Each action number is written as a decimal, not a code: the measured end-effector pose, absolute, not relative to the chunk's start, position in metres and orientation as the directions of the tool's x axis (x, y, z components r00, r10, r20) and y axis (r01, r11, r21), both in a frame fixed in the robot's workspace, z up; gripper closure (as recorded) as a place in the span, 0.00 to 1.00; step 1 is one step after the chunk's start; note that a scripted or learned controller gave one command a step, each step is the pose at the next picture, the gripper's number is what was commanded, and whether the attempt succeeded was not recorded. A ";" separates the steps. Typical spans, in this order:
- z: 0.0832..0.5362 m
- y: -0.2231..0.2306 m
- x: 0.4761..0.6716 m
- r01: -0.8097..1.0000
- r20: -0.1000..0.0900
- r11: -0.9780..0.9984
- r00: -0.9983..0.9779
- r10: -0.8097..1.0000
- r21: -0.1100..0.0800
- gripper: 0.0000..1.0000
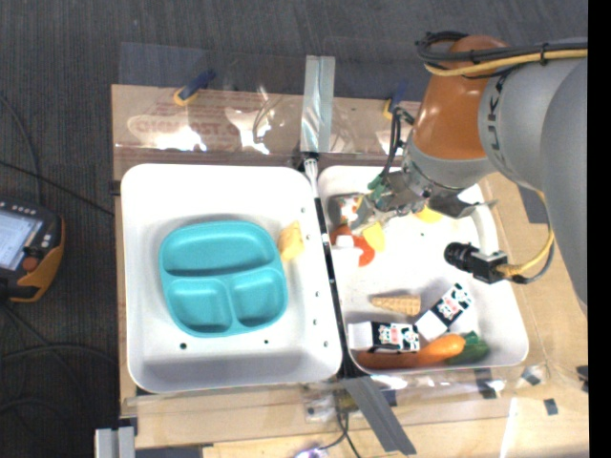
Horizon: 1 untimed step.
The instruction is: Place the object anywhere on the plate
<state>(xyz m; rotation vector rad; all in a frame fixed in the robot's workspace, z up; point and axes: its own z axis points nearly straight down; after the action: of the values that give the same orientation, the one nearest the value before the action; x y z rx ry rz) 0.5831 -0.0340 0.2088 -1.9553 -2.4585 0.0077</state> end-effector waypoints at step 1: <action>0.252 0.007 0.578 0.955 -0.002 0.296 -0.296 0.955 -0.002 1.00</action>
<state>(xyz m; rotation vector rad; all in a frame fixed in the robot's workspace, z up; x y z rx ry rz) 0.5784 0.0069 0.2522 -1.8633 -2.5295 0.0046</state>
